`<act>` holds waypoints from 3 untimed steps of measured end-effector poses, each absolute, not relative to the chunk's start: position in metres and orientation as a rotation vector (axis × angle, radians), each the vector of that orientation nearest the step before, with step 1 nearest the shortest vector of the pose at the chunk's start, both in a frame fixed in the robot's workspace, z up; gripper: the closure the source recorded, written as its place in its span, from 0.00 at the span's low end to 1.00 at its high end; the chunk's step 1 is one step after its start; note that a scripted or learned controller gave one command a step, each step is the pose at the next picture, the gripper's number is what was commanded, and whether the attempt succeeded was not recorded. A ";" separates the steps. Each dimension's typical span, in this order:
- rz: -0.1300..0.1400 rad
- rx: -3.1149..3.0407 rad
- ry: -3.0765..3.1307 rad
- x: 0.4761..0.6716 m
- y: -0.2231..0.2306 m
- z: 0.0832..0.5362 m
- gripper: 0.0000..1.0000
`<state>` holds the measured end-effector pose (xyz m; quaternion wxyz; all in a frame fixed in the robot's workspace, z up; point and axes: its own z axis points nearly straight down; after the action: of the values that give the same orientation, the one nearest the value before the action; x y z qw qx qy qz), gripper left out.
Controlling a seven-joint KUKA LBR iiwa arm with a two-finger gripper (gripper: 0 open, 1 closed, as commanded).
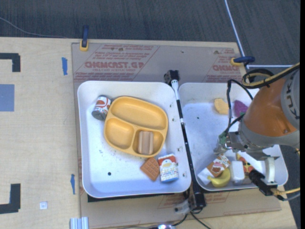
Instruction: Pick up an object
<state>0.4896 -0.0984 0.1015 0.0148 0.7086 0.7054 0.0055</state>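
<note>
My gripper is low in the right bin, near its front half, under the orange-banded wrist. Just in front of it lie a yellow banana, a small red-and-white pack, a white block and a red-orange piece. At the back of this bin sit a yellow lump and a purple object, partly hidden by the arm.
The left bin holds a yellow divided plate with a brown piece in one compartment, a small can, a brown waffle and a small carton. A black rail separates the bins.
</note>
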 end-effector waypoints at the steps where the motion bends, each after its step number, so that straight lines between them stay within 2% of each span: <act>1: 0.003 2.219 2.222 0.480 -0.027 0.185 1.00; 2: 0.002 2.220 2.221 0.480 -0.027 0.185 0.00; 3: 0.002 2.220 2.221 0.480 -0.027 0.185 0.00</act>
<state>0.4800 -0.0272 0.1847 0.0004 0.7069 0.7073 0.0006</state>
